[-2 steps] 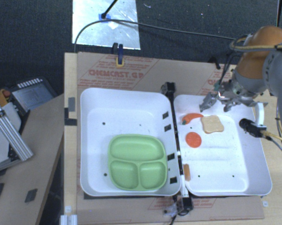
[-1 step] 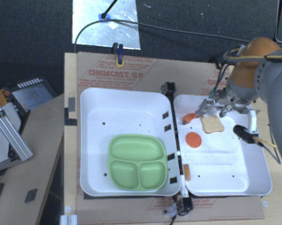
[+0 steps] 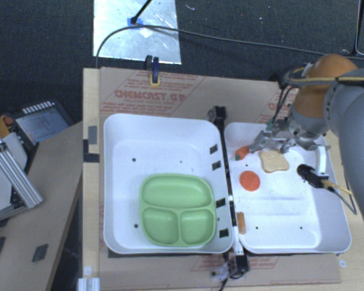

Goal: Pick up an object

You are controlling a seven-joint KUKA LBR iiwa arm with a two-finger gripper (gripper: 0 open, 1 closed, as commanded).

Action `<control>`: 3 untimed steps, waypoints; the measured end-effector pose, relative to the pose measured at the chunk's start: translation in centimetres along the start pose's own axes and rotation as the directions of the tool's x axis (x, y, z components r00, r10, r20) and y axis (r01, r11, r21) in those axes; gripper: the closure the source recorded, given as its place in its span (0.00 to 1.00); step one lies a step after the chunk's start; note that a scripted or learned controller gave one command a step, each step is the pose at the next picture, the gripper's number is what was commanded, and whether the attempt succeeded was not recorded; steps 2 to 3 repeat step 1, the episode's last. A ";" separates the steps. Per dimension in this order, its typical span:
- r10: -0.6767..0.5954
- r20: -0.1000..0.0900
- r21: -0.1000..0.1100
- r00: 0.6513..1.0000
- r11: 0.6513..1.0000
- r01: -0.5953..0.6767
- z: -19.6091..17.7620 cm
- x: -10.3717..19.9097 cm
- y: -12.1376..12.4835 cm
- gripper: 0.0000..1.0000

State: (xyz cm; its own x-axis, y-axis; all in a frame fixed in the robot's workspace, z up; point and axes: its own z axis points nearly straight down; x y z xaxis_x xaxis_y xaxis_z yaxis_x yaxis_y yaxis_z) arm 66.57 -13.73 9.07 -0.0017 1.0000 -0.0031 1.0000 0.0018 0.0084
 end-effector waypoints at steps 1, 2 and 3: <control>-0.002 0.003 -0.005 1.000 1.000 0.002 -1.0 0.0 0.1 1.00; -0.002 0.003 -0.005 1.000 1.000 0.002 -1.0 0.0 0.1 1.00; -0.002 0.003 -0.005 1.000 1.000 0.002 -1.0 0.0 0.1 1.00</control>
